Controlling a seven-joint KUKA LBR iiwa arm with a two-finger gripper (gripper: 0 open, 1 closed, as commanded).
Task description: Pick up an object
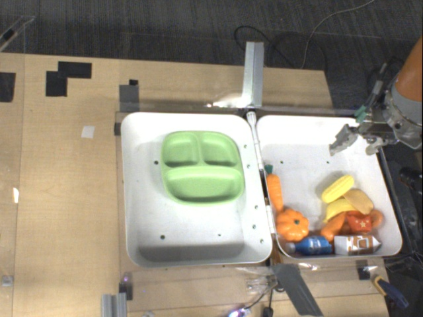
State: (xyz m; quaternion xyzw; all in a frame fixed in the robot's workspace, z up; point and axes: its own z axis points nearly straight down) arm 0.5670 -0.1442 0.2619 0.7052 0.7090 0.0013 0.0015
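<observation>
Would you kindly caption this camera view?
Open two-finger gripper above right white bin of toy food; green divided plate in left.

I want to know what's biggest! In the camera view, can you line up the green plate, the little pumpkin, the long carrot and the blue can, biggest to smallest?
1. green plate, by far the biggest
2. pumpkin
3. carrot, which looks close to the pumpkin, so those two are unsure
4. blue can, partly hidden, looks smallest

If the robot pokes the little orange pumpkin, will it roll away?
Probably not far. The pumpkin looks squat and round, so it might wobble, but the carrot, the blue can and the bin wall crowd it. It looks like a plastic toy, so likely light and stiff.
</observation>
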